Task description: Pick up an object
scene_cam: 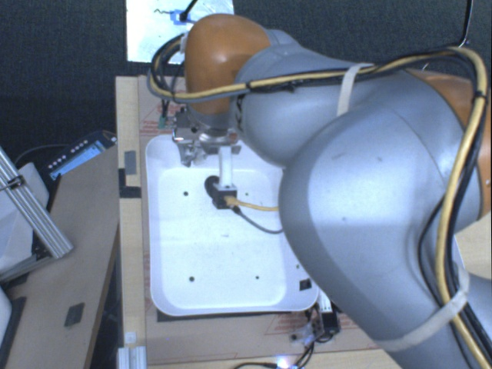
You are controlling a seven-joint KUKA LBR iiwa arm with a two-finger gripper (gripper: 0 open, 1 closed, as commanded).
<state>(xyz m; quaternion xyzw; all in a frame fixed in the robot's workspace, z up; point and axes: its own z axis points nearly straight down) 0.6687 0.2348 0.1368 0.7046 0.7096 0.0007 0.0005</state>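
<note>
Gripper (206, 158) above white bin (177, 283)

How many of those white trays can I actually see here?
1: the white bin lies left of centre, under the gripper. The big grey arm may hide another to its right.

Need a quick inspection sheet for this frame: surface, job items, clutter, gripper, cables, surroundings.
Surface: white bin on the bench, a few dark specks on its floor.
Job's things: nothing seen.
Clutter: nothing seen in the bin.
Grippers: gripper low over the bin's far end; finger state unclear.
Cables: yellow cable runs along the arm; a dark cable trails over the bin floor.
Surroundings: aluminium rail at left, white sheet beyond the bench.
</note>
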